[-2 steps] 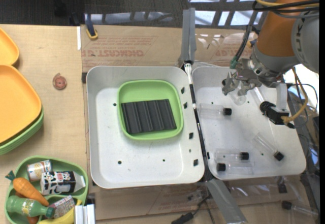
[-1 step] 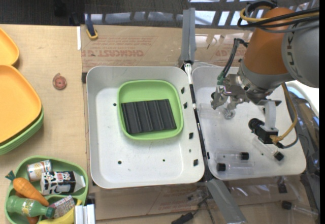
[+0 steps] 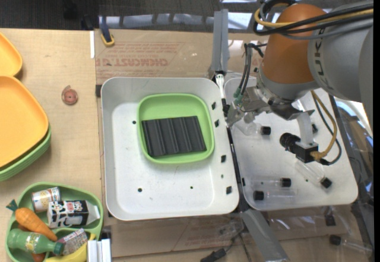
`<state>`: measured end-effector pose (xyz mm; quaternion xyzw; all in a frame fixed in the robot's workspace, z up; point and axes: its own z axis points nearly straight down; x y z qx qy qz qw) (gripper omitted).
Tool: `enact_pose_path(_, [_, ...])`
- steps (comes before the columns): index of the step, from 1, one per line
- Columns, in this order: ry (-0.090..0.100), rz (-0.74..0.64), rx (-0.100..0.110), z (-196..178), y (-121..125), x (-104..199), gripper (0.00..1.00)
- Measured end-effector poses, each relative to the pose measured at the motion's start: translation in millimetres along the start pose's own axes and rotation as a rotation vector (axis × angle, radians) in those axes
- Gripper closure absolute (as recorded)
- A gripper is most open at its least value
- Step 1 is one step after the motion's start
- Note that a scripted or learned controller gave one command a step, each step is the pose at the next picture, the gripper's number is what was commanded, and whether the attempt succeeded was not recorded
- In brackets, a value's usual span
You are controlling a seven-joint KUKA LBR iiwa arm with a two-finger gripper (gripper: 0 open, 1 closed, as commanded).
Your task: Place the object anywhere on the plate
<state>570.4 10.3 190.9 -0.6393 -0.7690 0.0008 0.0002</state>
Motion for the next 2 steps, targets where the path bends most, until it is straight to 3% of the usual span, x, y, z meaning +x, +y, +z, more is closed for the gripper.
enact_pose_path(1, [0.000,-0.087,0.000,0.5,39.0,36.3,1.00])
enact_pose_path(2, [-0.001,-0.086,0.000,0.3,39.0,36.0,0.00])
